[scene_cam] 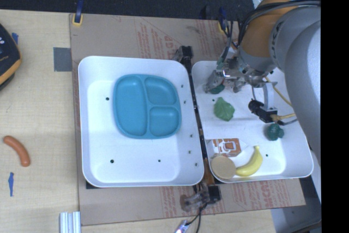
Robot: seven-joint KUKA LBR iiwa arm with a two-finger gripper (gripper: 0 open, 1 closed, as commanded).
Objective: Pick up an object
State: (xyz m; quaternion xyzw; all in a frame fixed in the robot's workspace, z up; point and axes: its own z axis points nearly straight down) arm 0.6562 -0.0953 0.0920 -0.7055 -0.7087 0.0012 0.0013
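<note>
Yellow banana [250,163], curved, lying diagonally, tip seemingly upper-right

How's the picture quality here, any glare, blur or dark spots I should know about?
Camera view: lighting even, the left bin bright white but not washed out; the blue plate and banana reasonably sharp; the gripper soft and cluttered with cables; the arm large and slightly blurred; top background very dark.

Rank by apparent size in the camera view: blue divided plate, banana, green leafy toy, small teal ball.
1. blue divided plate
2. banana
3. green leafy toy, close to the banana, so unsure
4. small teal ball
</note>
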